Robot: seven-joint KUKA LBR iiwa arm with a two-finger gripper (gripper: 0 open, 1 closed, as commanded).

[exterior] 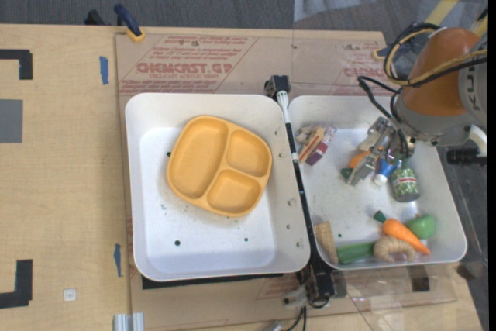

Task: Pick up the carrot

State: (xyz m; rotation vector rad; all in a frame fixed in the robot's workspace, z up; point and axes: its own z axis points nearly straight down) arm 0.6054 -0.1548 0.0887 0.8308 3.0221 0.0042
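Near the right bin's (pixel 453 190) front edge, the carrot (pixel 404 233) looks light, rigid, slick, best pinched mid-body; whether the gripper (pixel 377 151) is spread, I cannot tell.

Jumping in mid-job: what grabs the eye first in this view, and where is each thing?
The orange divided plate stands out first, lying in the left bin. Next comes the arm's orange band at upper right, with the gripper low over clutter in the right bin. The carrot lies apart from it, near that bin's front edge among other toy food.
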